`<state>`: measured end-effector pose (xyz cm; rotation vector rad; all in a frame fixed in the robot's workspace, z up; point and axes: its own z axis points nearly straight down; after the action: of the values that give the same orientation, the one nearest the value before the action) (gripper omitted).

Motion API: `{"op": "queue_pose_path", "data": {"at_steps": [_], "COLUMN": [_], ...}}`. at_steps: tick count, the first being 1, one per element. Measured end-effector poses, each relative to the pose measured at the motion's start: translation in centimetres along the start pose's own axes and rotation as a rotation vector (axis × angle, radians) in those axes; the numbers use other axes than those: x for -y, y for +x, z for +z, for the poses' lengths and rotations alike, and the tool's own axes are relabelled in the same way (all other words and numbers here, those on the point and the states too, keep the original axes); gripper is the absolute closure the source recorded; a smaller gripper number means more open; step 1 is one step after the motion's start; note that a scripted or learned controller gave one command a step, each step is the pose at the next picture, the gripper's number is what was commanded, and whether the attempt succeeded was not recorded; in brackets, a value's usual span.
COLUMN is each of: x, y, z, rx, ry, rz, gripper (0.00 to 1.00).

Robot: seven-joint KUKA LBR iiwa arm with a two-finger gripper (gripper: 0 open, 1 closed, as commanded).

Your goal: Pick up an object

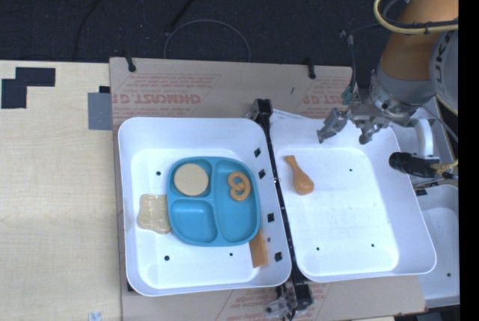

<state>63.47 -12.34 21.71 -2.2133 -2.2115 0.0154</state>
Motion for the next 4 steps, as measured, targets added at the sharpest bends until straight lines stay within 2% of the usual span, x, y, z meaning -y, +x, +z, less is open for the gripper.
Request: {"op": "queue_pose_path", "data": {"at_steps": [1, 3, 4], "x": [-0.3, 0.7, 0.7], "y": [0.0, -0.1, 0.0], "z": [-0.8, 11.5, 13.1], "rx": [0.001, 0.001, 0.001], "ry": [-0.013, -0.008, -0.011], "rz": [-0.002, -0.001, 0.000], "gripper": [0.00, 0.00, 0.00]}}
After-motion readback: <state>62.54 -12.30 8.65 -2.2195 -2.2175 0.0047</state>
